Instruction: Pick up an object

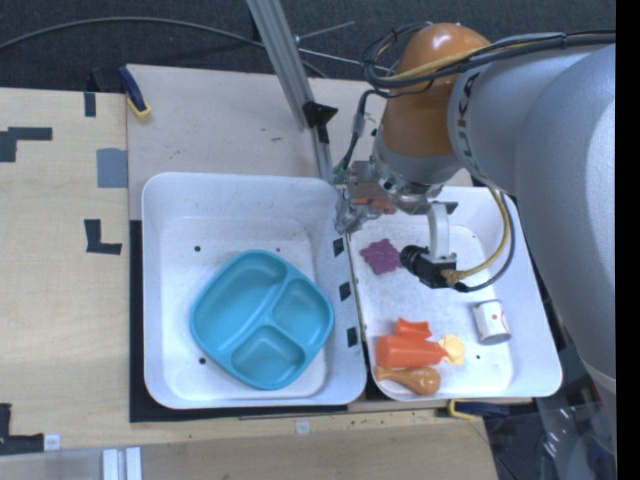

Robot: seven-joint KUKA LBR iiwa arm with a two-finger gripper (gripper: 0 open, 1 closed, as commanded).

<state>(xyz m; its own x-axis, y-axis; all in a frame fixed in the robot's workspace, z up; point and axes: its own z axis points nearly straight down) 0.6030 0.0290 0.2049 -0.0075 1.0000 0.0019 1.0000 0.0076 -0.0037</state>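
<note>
While arm hangs over right bin (530, 373), pick looks not yet done — nothing seen lifted. Gripper (352, 208) sits at far-left corner of right bin, near divider. Whether it is open, whether it grasps something — cannot tell, wrist hides it. Candidate objects lie on right bin floor: purple piece (381, 256) just beside gripper, orange toy (408, 347) and tan piece (412, 378) at near edge, small white cylinder (490, 321) toward right wall. Left: descend, close, lift.
</note>
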